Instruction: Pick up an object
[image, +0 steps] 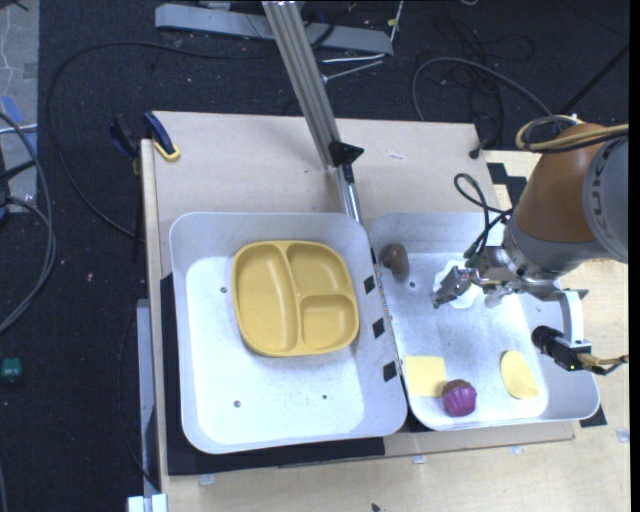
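Note:
The right bin (430, 245) holds a brown rounded object (396, 260) at its far left, a yellow square piece (424, 376) and a purple ridged object (459, 398) near the front, and a pale yellow oval piece (519, 375) at the front right. My gripper (450, 288) hangs over the middle of this bin, right of the brown object, pointing left. A small white thing lies just under its tip. Whether anything sits between the fingers is not visible.
The left bin (200, 330) carries a yellow divided plate (295, 297). A metal pole (310, 85) slants down to the gap between the bins. The grey arm with its orange band (565, 195) and cables crosses the right bin's far right side.

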